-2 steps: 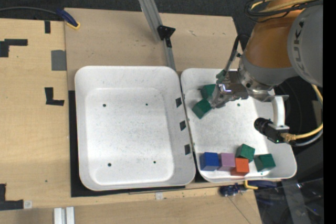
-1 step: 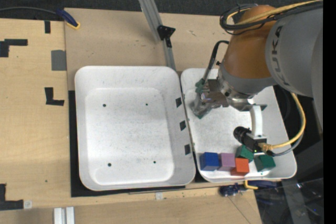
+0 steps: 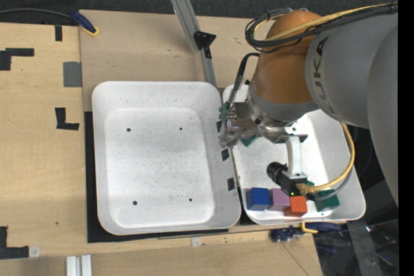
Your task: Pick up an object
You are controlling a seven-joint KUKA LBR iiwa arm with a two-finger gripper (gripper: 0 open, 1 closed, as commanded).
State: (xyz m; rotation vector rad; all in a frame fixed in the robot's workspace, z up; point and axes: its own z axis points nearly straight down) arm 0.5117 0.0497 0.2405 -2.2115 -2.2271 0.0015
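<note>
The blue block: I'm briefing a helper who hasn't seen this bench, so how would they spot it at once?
Find the right bin, the one under the arm. Along its near edge sits a short row of small blocks. The blue block is the leftmost, beside the purple block and the orange block, and the only blue one.

Grey arm with orange band (image 3: 284,29) reaches in over the right shallow white plastic bin (image 3: 349,200). Gripper (image 3: 234,129) sits at that bin's left wall, just beside the left white bin (image 3: 155,158). Below and right of the gripper: small blue block (image 3: 258,198), pale purple block (image 3: 281,198), orange block (image 3: 297,205), dark green piece (image 3: 326,201), clustered close together.
</note>
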